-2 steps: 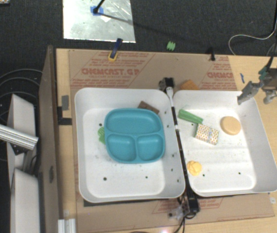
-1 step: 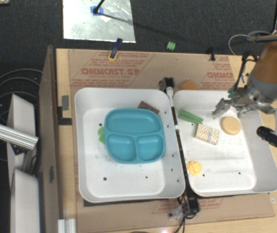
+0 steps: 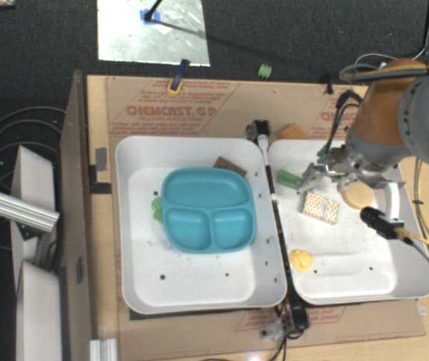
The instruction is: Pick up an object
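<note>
Clearly the gripper [image 3: 314,177] hangs low in the right bin [image 3: 365,265] near its far-left corner, fingers spread, pinching nothing. Just below lies the patterned packet [image 3: 320,207]; a green piece [image 3: 288,178] sits at the dividing wall. Closing now could catch the wall or nudge the flat packet aside. The left bin [image 3: 135,224] carries a blue divided tray [image 3: 208,209]; the cardboard-covered counter [image 3: 169,107] stands on dark carpet [image 3: 41,36]
</note>
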You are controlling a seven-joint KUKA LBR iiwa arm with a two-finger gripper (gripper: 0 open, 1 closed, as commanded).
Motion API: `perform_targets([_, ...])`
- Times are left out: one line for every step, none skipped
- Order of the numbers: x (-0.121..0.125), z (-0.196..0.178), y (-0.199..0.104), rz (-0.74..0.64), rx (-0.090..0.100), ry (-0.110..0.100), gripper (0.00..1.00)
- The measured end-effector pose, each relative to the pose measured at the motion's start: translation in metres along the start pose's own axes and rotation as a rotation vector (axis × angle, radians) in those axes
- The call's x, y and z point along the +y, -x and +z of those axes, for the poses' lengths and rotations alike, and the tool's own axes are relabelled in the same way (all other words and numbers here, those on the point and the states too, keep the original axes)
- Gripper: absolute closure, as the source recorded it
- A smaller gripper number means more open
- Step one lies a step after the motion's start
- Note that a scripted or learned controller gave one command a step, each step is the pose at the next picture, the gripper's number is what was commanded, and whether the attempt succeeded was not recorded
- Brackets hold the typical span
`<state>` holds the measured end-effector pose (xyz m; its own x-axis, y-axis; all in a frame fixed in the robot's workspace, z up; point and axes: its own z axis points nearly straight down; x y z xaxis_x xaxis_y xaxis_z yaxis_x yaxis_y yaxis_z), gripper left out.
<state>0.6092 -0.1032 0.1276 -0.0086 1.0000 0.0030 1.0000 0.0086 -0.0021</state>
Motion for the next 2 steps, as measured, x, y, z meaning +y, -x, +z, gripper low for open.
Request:
perform_targets([-0.007,0.005,0.029,0.009,-0.004,0.003,0.0])
perform_targets([-0.005,0.038,0.033,0.007,0.002,0.009,0.0])
